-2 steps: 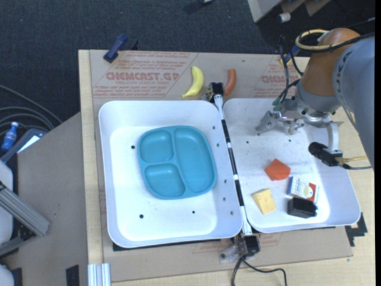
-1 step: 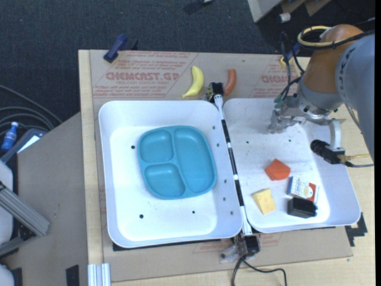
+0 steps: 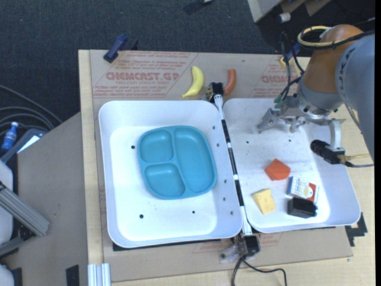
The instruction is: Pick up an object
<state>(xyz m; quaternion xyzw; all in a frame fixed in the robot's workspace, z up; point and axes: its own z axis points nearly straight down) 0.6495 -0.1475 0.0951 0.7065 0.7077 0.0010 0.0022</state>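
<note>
From my remote station I read "CHEMCAST" printed in red on the counter behind the bins. My hand hangs spread and holding nothing over the back of the right bin, well apart from the orange block, yellow wedge, small printed box and black piece near its front.

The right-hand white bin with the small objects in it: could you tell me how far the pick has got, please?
Nothing looks picked yet. The orange block, yellow wedge, small printed box and black object all lie on the right bin's floor. The gripper hovers over the bin's far end, apart from them. The whole grasp remains.
</note>
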